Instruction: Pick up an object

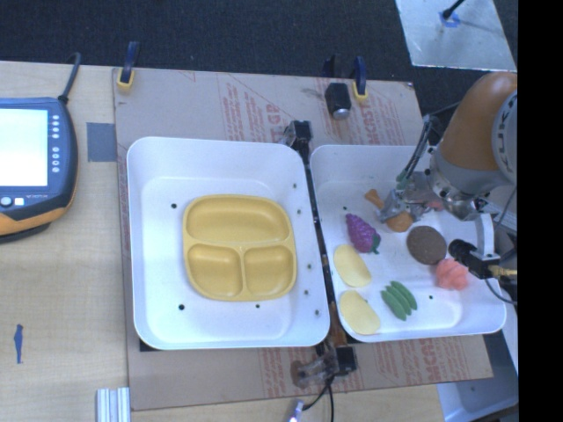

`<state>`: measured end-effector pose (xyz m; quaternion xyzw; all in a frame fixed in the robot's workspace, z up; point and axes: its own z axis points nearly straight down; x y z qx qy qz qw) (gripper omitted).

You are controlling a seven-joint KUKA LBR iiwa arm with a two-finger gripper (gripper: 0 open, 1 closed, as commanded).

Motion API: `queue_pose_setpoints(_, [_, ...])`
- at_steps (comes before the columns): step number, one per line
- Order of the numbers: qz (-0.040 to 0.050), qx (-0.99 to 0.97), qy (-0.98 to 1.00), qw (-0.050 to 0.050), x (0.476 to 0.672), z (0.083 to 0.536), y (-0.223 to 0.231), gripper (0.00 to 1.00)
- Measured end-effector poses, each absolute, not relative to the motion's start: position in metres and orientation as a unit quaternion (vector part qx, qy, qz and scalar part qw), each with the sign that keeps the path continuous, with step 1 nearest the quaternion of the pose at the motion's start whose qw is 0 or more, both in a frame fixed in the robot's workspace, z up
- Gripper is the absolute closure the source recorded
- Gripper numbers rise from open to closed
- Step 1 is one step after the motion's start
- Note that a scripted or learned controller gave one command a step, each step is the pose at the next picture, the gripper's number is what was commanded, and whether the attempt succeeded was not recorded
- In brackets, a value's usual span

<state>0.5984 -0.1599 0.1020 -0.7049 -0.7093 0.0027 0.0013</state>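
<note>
Lying nearest the camera, two pale yellow oval pieces [355, 288] are sitting at the right white bin's [347, 163] front left, a green pod-shaped toy [398, 300] beside them. The gripper [393, 207] is hanging over the bin's back middle, right at an orange-brown piece [398, 221]; whether its fingers are parted or closed I cannot tell. A purple grape-like toy [361, 232] is lying just left and forward, a brown disc [427, 244] just right, a pink lump [453, 273] beyond. The left bin is holding a yellow compartment tray [239, 246], well apart.
</note>
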Motion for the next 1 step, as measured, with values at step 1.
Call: queue_pose_setpoints(1, [-0.0001, -0.705, -0.709, 0.000, 0.5991, 0.1931, -0.0888, 1.00])
